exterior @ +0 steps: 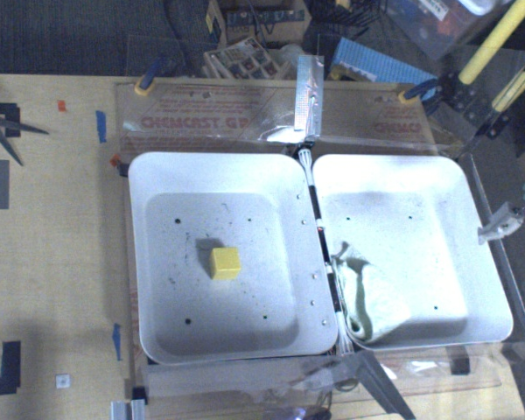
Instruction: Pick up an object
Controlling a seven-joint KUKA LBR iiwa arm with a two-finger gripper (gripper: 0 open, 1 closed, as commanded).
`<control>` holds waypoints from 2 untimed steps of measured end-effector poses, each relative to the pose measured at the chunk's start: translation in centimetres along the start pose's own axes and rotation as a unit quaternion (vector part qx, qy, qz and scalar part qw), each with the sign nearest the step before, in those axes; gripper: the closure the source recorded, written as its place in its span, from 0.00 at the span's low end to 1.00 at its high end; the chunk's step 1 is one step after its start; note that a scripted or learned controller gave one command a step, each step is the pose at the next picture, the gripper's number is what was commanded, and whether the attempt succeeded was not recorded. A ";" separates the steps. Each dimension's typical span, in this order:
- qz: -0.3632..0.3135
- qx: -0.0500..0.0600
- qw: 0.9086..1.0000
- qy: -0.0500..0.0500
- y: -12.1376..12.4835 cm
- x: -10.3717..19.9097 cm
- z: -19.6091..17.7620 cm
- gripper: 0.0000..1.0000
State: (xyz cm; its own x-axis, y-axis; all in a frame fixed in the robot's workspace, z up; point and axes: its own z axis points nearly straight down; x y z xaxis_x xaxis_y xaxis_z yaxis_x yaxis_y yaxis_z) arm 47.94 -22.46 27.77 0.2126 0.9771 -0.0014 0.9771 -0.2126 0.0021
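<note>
A small yellow block (226,262) lies near the middle of the left white bin (157,182). In the right white bin (437,191) a pale, limp cloth-like item (360,297) with a greenish edge rests against the left wall, toward the near corner.
The two bins meet at a central seam (319,234). A clear plastic sheet with red lettering (210,116) lies behind the bins. Yellow and blue clamps (149,81) hold it at the bench's back edge. Cluttered gear sits beyond the bench.
</note>
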 end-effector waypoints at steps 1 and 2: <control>0.036 0.001 0.999 0.001 -0.7 3.2 18.6 0.00; 0.037 0.000 0.999 0.000 -0.7 3.1 17.6 1.00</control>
State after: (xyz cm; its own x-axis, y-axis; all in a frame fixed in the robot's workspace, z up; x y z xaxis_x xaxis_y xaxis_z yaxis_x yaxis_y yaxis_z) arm 47.93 -19.33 10.14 0.2847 0.9586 -0.0017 0.9586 -0.2847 0.0026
